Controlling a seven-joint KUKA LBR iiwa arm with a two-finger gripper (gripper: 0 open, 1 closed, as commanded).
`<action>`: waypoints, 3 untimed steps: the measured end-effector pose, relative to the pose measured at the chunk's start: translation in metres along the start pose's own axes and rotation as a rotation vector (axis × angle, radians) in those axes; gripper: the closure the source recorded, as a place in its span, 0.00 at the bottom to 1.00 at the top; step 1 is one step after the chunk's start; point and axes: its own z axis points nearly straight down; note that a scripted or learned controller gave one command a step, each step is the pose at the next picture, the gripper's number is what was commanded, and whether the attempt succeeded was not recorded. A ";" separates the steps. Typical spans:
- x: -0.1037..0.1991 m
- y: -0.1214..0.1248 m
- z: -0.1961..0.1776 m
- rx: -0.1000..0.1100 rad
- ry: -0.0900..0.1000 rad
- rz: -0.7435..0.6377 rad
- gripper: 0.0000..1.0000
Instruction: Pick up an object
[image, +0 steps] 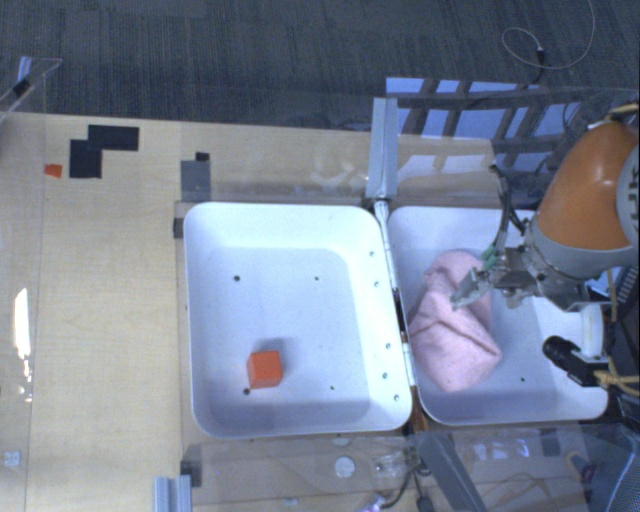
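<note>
Left bin (210, 300): orange cube (265, 369) at 7 o'clock on its floor, alone. Right bin (560, 400): pink cloth (452, 325) bunched toward 9 o'clock, by the dividing wall. My gripper (478, 283) sits at the cloth's 2 o'clock edge; grip state I cannot tell.

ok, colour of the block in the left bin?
Orange block, lying on the left bin's white floor; camera view shows it plainly.

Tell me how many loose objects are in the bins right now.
2: an orange block in the left bin, a pink cloth in the right bin under the gripper. The cloth could hide something.
</note>
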 end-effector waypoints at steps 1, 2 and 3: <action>-0.051 -0.010 0.099 -0.011 -0.003 -0.073 0.00; -0.055 -0.041 0.100 -0.016 -0.005 -0.188 0.00; -0.055 -0.036 0.086 -0.027 -0.010 -0.190 1.00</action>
